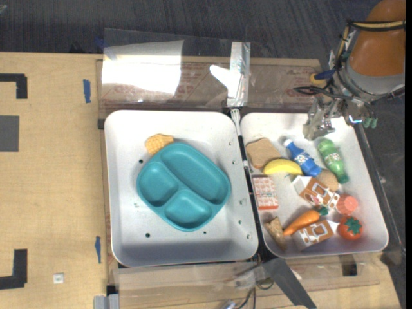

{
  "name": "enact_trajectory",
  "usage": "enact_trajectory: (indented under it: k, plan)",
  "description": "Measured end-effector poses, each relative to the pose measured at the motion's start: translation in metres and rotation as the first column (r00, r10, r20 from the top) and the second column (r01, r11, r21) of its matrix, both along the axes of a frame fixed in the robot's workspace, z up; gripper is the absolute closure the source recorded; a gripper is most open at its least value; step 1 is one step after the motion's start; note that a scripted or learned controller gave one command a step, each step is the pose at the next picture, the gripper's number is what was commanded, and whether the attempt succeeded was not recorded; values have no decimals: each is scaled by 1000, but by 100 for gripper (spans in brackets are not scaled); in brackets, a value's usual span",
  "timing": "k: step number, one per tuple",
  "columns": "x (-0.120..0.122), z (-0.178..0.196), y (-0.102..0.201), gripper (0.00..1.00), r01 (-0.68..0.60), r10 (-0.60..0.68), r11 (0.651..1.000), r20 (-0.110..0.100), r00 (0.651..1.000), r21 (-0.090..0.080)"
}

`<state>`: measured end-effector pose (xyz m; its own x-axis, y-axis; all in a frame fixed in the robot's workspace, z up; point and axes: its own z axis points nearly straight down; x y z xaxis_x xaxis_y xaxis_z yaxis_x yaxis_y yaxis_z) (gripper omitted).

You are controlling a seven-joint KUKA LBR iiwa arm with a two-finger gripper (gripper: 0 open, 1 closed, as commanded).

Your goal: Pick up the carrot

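Look to the right bin [376, 227]: your carrot [302, 222] lies near its front edge, tilted, the orange tip pointing toward the front-left and the green top toward a small red-roofed carton [320, 196]. Just in front of the carrot sits another little carton [317, 234], and a tomato [351, 228] rests beside that on the right. A biscuit-like piece [276, 229] sits just off the carrot's tip.

The pincer [320, 126] hangs over the back edge of that same bin — well apart from the carrot, with most of the bin's contents between them. It is too small and cluttered with cables for you to judge its opening; you cannot tell whether it is wide or narrow, and nothing is visibly held in it.

Between the pincer and the carrot you see a slice of bread [260, 150], a banana [282, 167], a blue bottle [302, 158] and a green bottle [332, 159]. A flat red-and-white packet [264, 192] lies by the bin's left wall.

The left bin [122, 224] holds a teal divided plate [183, 185] with a yellow corn-like piece [158, 142] touching its back-left rim. Both bins sit on the worktop [51, 172].
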<state>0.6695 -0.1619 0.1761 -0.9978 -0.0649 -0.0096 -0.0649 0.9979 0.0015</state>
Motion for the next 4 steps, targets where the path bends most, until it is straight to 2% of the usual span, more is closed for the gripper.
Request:
enact_trajectory:
  k: [1,2,3,4]
  plan:
    - [-13,29,-22,100,154,-154,988,3,988,-2]
    - [-15,15,-62,100,187,-187,982,0,982,-3]
    - [-14,46,23,100,170,-170,985,0,985,1]
    - [-8,4,58,100,146,-146,989,-8,989,1]
